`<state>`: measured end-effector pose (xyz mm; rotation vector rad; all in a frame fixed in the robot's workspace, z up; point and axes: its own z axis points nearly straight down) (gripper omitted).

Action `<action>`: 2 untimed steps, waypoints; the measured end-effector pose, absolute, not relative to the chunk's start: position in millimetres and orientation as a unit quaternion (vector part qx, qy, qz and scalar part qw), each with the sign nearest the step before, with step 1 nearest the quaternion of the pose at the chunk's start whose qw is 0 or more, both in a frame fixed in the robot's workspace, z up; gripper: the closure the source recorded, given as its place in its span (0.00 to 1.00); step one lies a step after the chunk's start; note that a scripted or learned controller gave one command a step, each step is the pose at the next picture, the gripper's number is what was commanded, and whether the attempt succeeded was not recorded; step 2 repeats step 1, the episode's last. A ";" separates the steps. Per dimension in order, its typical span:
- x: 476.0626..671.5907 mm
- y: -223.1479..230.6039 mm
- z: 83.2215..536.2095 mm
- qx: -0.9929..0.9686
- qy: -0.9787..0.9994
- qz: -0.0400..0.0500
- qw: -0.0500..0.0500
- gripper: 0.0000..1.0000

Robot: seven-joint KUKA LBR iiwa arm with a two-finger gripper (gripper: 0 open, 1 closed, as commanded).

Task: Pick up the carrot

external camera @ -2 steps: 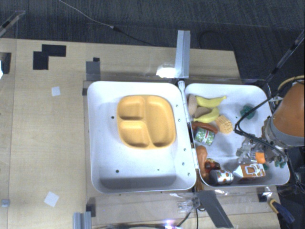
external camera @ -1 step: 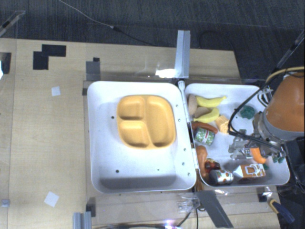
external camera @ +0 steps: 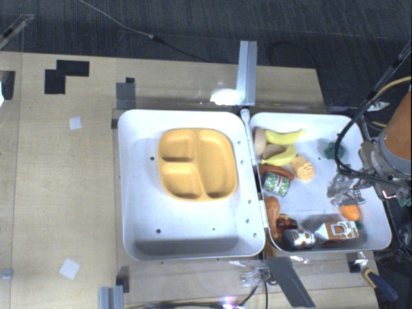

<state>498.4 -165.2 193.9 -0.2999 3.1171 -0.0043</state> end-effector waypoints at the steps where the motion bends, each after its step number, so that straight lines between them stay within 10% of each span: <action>1: 500.5 -139.5 174.0 -0.217 0.976 -0.001 0.005 1.00; 2: 500.5 -139.5 174.0 -0.217 0.976 -0.001 0.005 1.00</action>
